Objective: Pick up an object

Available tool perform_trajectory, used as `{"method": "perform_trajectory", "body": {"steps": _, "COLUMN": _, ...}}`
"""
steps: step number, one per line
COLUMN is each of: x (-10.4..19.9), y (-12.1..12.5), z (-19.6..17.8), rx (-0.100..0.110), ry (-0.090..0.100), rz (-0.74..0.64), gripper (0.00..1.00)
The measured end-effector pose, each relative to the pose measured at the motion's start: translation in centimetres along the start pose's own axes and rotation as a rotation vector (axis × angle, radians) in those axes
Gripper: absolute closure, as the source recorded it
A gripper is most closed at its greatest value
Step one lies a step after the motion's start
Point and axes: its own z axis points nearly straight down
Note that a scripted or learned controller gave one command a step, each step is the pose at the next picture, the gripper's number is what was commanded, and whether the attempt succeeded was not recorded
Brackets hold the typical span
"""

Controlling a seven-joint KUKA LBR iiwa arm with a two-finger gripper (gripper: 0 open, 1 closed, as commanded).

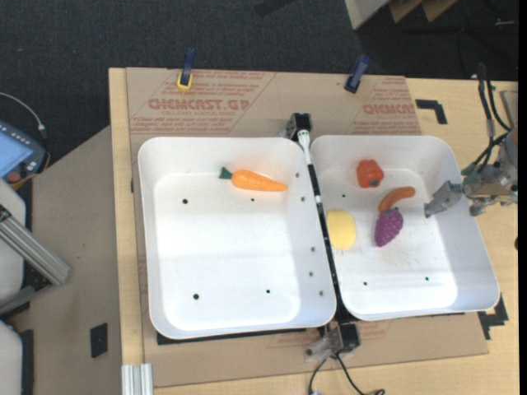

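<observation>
Camera view: my pincer (449, 197) hangs over the right rim of the right bin (473, 253), and I cannot tell its state; nearest it lie the sausage (397, 197), the purple grapes (389, 226) touching its lower end, the red pepper (370, 173) and the yellow lemon (342, 229) by the divider, with the carrot (258, 181) alone in the left bin (222, 303). All look like light, stiff, smooth plastic toys, likely slippery, so I would take the sausage across its narrow middle

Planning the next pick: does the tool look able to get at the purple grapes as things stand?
Probably yes: the tool sits at the right bin's edge, with bare floor between it and the purple grapes.
</observation>
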Motion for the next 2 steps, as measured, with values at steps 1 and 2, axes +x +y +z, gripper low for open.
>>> {"method": "perform_trajectory", "body": {"steps": 1, "x": 3.8, "y": 5.4, "z": 10.5, "rx": 0.005, "ry": 0.004, "rz": -0.006, "gripper": 0.0}}
{"method": "perform_trajectory", "body": {"steps": 2, "x": 7.6, "y": 2.4, "z": 11.5, "rx": 0.006, "ry": 0.003, "rz": -0.001, "gripper": 0.0}}
